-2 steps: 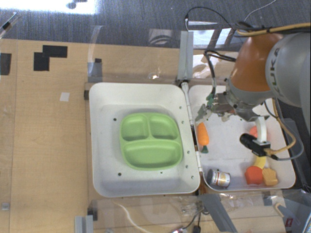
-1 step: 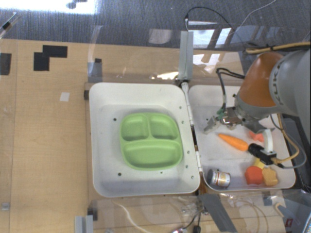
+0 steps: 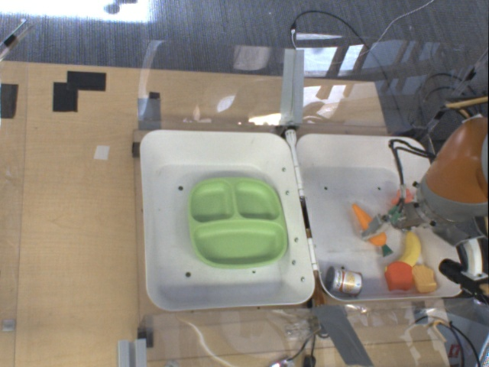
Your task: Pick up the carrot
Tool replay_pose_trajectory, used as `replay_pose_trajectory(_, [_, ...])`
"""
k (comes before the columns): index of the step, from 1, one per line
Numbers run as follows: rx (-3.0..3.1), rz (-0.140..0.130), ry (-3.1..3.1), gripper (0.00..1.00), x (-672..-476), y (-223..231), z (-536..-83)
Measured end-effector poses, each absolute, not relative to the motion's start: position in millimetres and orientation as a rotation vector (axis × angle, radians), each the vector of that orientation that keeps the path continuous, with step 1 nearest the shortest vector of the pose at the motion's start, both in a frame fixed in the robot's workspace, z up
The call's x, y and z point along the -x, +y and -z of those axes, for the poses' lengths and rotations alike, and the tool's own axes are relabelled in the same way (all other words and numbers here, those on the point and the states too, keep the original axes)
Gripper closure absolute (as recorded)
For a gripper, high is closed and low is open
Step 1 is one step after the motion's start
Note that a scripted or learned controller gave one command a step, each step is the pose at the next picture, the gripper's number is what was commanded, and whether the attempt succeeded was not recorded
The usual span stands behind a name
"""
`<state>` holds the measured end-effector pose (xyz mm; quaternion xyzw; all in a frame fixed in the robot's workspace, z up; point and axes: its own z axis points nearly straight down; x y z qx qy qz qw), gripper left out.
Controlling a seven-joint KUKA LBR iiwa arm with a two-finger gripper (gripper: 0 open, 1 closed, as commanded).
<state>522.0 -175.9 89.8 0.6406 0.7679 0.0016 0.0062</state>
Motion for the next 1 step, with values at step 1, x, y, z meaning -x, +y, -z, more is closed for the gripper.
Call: replay_pose_trajectory(1, [-2.198,0.0,2.248,0.0,-487.3,-174.6,-114.8])
